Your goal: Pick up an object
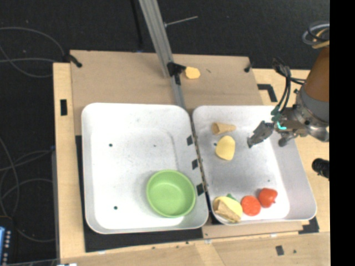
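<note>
My gripper hangs just right of the lemon, fingers spread, holding nothing (approach step, I judge). Next: drop over the lemon and close. It looks smooth, rounded, waxy; a tan cone lies just above it in the bin.

The right bin had open floor through its middle, between the yellow lump and cone near the divider and the two tomatoes and sandwich piece crowded along the front wall. The left bin lay broadly bare, with a green bowl in its front right corner. A metal pole slanted over the back edge where the bins meet.
</note>
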Controlling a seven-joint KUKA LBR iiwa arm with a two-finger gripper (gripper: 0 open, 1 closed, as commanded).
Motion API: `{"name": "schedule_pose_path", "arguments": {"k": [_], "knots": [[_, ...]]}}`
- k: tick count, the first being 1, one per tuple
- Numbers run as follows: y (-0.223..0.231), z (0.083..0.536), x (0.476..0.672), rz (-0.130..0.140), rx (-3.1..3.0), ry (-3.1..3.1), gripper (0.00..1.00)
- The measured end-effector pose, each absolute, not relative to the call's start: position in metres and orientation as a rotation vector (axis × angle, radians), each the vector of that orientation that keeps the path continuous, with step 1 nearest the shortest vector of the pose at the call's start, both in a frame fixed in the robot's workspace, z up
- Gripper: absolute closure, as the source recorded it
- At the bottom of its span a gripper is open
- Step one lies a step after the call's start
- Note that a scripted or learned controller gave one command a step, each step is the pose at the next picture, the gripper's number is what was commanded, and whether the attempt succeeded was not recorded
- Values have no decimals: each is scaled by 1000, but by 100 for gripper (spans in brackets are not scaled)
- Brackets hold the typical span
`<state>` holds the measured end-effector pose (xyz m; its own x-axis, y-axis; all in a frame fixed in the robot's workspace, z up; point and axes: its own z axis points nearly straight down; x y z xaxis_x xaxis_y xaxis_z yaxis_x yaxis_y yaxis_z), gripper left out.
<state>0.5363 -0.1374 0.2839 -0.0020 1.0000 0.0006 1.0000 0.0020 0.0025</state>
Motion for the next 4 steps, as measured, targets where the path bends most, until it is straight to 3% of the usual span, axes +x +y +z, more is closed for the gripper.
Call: {"name": "schedule_pose_path", "arguments": {"k": [3,4], "knots": [[-145,133,538,-6,2224,2220,0],[-145,147,541,5,2225,2214,100]]}}
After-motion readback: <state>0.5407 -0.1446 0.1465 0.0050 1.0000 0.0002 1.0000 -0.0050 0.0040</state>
